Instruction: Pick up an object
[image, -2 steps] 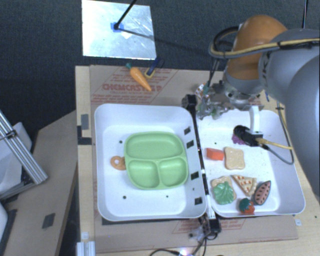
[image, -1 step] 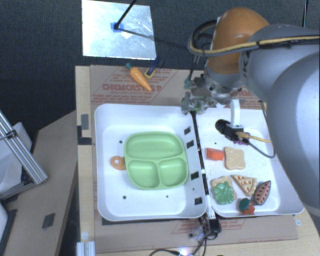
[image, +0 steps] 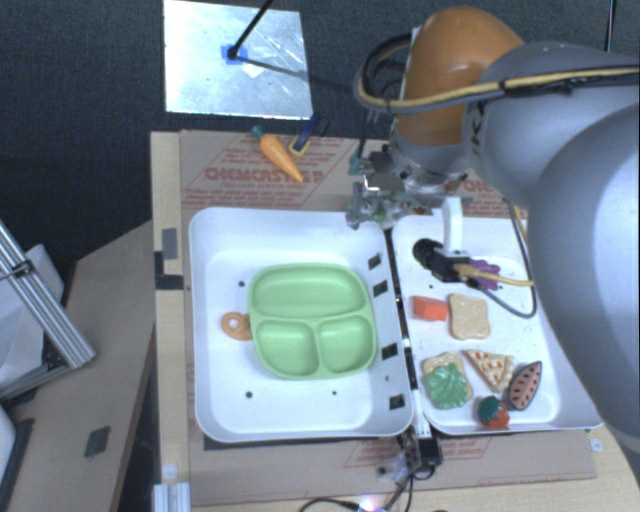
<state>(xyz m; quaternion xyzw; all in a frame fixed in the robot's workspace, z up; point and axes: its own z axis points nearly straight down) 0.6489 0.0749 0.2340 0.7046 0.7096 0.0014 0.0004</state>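
Note:
My gripper (image: 374, 208) hangs over the back rim of the bins, right at the divider between them. The right bin (image: 505, 232) holds several toy foods near its front: an orange block (image: 430, 308), a slice of toast (image: 468, 316), a pizza slice (image: 490, 368), a green leaf (image: 447, 385), a brown oval piece (image: 525, 385) and a small red-and-green fruit (image: 490, 410). All of these lie well in front of the gripper, and none touches it. A green divided plate (image: 312, 320) and an orange ring (image: 237, 325) sit in the left bin (image: 215, 240).
A toy carrot (image: 280, 157) lies on the cardboard behind the left bin. A foil-like square sheet (image: 238, 58) is further back. A small purple piece (image: 484, 268) rests in the right bin behind the toast. The arm's bulk covers the right bin's far right side.

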